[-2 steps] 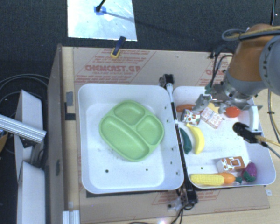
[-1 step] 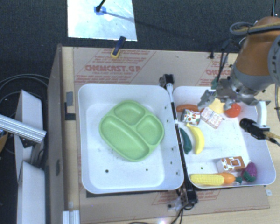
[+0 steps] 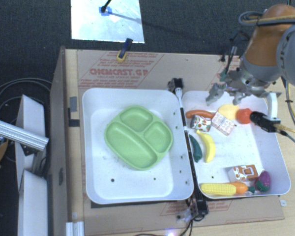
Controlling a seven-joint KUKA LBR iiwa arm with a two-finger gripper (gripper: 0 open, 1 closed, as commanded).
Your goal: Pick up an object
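Gripper point(image 3: 226, 93) hovers over right bin's point(image 3: 273, 154) far edge, fingers spread, pinching nothing (yellow lemon point(image 3: 228, 111) just below). Green divided plate point(image 3: 138, 137) sits in left bin point(image 3: 96, 181).

My feed is evenly lit from overhead, on the bright side but soft. The two white bins point(image 3: 137, 191) run close to washed out, with only faint shadows under their contents. A shiny sheet point(image 3: 107, 14) on the far dark floor throws back a pale bluish glare. The floor itself stays dim, and the left edge falls darker. The whole picture is low in resolution and slightly soft; small print on the cardboard point(image 3: 119, 73) is hard to read. I see little bending at the edges.
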